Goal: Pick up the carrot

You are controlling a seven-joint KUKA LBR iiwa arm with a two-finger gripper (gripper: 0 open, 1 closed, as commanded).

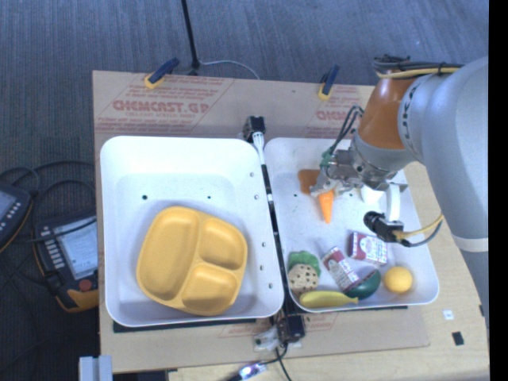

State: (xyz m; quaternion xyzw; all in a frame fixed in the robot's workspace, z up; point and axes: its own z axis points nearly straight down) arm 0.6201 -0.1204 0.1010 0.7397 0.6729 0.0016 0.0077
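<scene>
Carrot (pixel 326 205) first: we see a small orange cone, broad end up and tip pointing toward the near rim, in the far half of the right bin (pixel 274 213). It lies directly under the gripper (pixel 333 187), whose metal head hangs over its broad end; we cannot tell whether the fingers are spread or closed, nor whether they touch it. Just beside the carrot, toward the divider, sits a darker orange piece (pixel 308 180). Along the near rim we find a cookie (pixel 301 276), a banana (pixel 327 298), a lemon (pixel 398 280), a small red carton (pixel 367 248) and a red can (pixel 340 269). The left bin (pixel 119 181) carries a yellow compartment tray (pixel 191 259).
</scene>
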